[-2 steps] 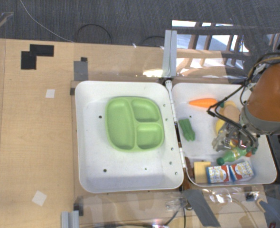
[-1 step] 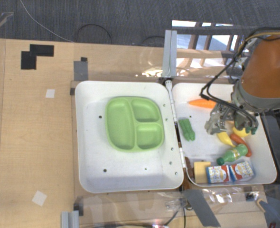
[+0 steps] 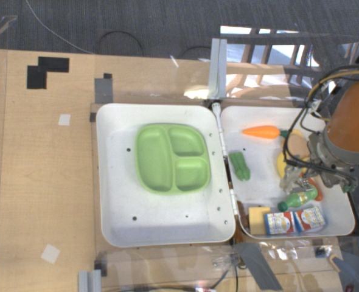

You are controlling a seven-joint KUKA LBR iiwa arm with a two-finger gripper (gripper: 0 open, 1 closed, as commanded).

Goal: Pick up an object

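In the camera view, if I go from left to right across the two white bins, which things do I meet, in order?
Green divided plate → green pickle-like toy → orange carrot → green bottle, with the gripper above it.

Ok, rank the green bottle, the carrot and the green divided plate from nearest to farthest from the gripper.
1. green bottle: right bin, just below the gripper.
2. carrot: right bin's far side.
3. green divided plate: left bin.
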